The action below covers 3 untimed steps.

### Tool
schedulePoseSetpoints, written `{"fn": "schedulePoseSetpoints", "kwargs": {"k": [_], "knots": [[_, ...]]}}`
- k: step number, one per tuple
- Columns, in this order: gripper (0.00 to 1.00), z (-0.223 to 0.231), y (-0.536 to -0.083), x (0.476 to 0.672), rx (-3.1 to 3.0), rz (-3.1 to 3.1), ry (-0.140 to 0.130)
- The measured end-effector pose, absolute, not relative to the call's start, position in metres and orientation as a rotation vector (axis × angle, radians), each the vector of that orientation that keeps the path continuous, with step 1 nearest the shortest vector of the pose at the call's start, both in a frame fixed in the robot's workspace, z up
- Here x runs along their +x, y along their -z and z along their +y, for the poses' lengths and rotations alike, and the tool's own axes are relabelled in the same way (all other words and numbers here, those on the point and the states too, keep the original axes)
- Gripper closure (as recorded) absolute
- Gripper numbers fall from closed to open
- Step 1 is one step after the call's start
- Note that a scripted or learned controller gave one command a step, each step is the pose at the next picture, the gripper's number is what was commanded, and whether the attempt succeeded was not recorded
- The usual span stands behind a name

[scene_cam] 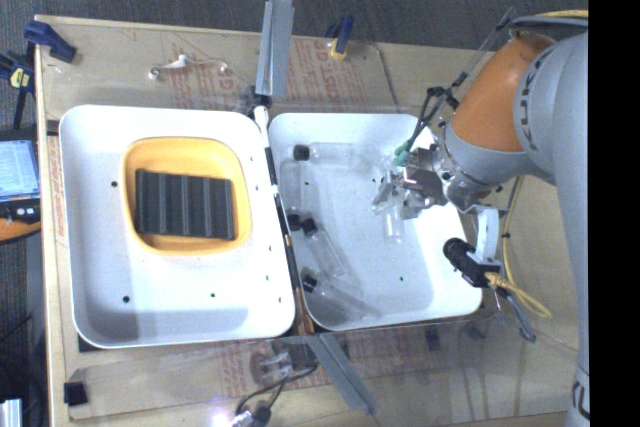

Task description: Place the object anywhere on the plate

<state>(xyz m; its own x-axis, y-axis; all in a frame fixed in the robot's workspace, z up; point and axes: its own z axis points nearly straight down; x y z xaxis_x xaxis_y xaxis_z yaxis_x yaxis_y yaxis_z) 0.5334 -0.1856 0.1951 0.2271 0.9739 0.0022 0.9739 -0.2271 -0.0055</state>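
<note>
A yellow plate [186, 151] lies in the left bin [90, 285]. On the plate's middle rests a dark grey ribbed rectangular block [185, 205], lying flat. My gripper [398, 198] hangs over the right bin [420, 300], in its upper right part, far from the plate. I see nothing clearly held in it. The arm's orange band [495, 95] and grey wrist sit just right of the gripper.
Several clear tube-like pieces with black caps lie along the right bin's left side: one at the top [301, 153], one in the middle [306, 226], one low [310, 284]. The divider between the two bins [278, 215] is narrow. A blue clamp [342, 30] sits at the bench's back edge.
</note>
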Motion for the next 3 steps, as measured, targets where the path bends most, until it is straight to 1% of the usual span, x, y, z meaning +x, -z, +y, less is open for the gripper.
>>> {"fn": "schedulePoseSetpoints", "kwargs": {"k": [1,2,3], "knots": [[1.00,-0.149,-0.279,0.514,-2.345,-2.088,-0.001],[1.00,-0.043,-0.249,0.547,-2.064,-2.361,-0.005],[1.00,-0.013,-0.215,0.600,-1.793,-2.578,-0.002]]}}
